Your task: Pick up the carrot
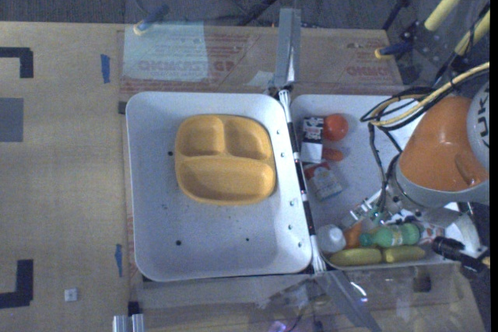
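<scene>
The carrot (354,233) lies at the 6 o'clock end of the right bin (354,106), wedged among a green bottle (393,235), a yellow banana-like piece (358,256) and a white bottle (331,239), probably slid against the near wall. The pincer (376,210) hangs just beside it at its 1 o'clock, likely lining up; whether it is spread I cannot tell. The yellow divided plate (226,159) sits in the left bin (156,190).
</scene>
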{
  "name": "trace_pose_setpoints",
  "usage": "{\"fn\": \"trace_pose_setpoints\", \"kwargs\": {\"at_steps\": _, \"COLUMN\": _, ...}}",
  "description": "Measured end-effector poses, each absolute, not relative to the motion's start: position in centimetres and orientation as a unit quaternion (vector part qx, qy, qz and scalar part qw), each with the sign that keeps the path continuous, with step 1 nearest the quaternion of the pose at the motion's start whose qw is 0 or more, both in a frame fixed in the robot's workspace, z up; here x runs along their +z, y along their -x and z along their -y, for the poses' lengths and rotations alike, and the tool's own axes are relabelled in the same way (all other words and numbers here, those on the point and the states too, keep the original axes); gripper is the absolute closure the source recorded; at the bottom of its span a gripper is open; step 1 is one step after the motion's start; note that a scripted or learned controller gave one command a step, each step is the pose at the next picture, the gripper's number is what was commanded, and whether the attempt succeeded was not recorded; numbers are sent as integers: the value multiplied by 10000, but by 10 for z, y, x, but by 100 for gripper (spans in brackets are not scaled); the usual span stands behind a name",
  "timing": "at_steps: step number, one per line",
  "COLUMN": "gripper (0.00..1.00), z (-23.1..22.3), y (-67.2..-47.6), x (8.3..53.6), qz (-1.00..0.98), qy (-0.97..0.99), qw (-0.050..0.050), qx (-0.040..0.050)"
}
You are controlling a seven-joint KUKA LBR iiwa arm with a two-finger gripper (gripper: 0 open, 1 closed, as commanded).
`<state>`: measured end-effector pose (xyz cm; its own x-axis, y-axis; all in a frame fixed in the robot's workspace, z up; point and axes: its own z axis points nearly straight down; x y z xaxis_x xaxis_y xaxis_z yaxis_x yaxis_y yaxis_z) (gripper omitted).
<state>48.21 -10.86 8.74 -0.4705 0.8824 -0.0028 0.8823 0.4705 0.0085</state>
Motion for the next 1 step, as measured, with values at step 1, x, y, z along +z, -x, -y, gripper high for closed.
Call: {"fn": "trace_pose_setpoints", "kwargs": {"at_steps": 1, "gripper": 100, "z": 110, "y": -485, "x": 99, "qz": -8568, "qy": -5156, "qw": 84, "qx": 45}}
